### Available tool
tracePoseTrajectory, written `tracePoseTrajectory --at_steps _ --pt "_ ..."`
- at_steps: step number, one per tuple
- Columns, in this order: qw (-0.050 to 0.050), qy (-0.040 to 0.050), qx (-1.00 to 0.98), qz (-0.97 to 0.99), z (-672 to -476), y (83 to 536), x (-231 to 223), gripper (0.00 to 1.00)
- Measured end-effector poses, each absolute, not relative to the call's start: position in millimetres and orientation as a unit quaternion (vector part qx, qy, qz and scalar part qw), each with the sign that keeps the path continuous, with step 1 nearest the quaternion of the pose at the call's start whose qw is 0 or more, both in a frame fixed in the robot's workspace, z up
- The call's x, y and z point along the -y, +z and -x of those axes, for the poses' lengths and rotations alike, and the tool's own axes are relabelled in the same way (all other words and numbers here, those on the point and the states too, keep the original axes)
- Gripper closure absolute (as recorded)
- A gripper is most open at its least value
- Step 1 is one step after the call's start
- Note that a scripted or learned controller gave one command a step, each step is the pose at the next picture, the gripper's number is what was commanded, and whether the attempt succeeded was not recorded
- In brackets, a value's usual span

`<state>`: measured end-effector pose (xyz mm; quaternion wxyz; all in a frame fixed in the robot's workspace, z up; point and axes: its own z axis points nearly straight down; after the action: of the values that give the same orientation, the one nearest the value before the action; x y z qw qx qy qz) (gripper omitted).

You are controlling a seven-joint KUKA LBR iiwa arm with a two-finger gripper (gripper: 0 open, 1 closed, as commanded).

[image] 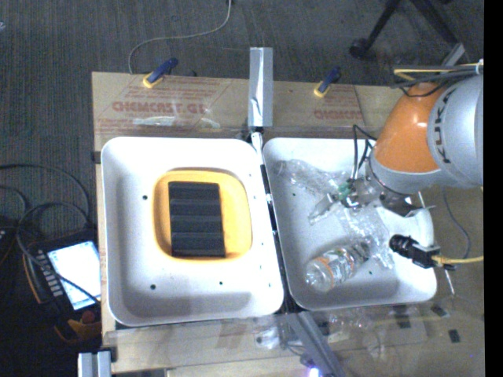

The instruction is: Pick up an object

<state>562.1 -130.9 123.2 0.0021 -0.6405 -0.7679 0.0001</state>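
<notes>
one fixed overhead camera looks slantwise down on both bins [118, 163].

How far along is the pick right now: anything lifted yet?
Nothing looks lifted. The arm is over the right bin, above the crumpled clear plastic. The clear bottle lies on that bin's floor, and the yellow tray with the black insert sits in the left bin. Left to do: the grasp and the lift.

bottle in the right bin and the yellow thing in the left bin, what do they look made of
The bottle looks like thin clear plastic: you can see the white bin through it, with glossy glints on its side. The yellow thing seems to be smooth moulded plastic, a tray-like frame with rounded corners and an even sheen around a ribbed black inset, which may be rubber or matte plastic.
</notes>
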Motion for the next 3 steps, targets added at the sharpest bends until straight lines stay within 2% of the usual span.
tracePoseTrajectory --at_steps 1,2,3 --pt "-0.005 -0.0039 0.775 0.632 -627.5 91.7 156.1 0.0" --pt "0.004 0.0029 0.748 0.663 -653.0 110.7 202.1 0.0" --pt "0.004 0.0031 0.748 0.663 -653.0 110.5 201.9 0.0"
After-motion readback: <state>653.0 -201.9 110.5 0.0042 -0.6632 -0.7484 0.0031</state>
